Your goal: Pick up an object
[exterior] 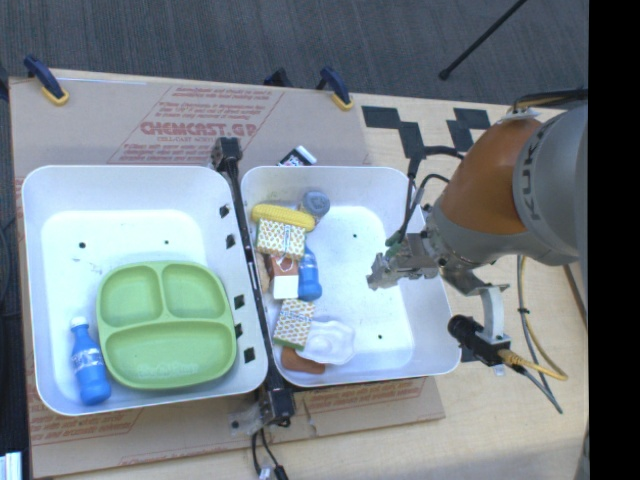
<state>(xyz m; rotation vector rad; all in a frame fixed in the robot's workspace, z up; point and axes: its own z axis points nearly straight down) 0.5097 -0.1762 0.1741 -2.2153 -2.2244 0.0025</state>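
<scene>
Two shallow white bins are sitting side by side on a cardboard sheet printed with red lettering. The left bin is holding a green divided plate, and a blue bottle is lying just beside the plate's left edge, near the bin's front corner.

The right bin is carrying a cluster of small objects crowding its left wall: a yellow piece at the top with a grey round item touching its right end, a patterned box just below, a small blue bottle beside a white block, a second patterned packet lower down, and a crumpled clear wrapper lying near the front. The pieces are overlapping, so several are partly hiding one another.

The gripper is hanging over the bare right half of that bin, well apart from the cluster. Nothing is showing between its tips. Whether they are apart or together, I cannot tell; the tool is too small and dark here.

The arm's orange band is filling the right side, with cables trailing off it.

Blue clamps are pinning the cardboard at the far edge. Beyond the bench, dark grey carpet is covering the floor.
</scene>
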